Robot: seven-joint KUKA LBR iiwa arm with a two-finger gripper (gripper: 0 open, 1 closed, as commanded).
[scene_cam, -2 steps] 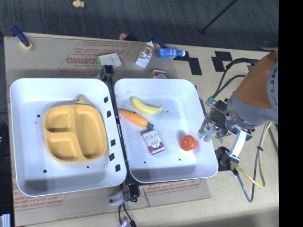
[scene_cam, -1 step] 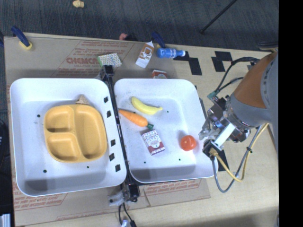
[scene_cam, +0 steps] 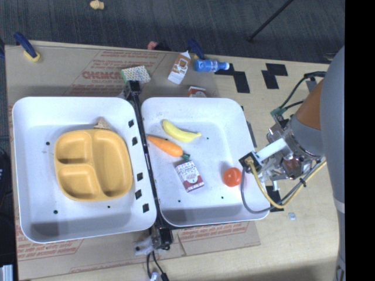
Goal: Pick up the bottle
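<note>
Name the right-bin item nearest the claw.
The red tomato; the banana, carrot and carton all lie farther to its left.

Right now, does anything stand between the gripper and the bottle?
Nothing visible does. The blue bottle lies on the bench beyond the right bin; the gripper is at that bin's right rim. Between them show only bench and flat black tape marks.
</note>
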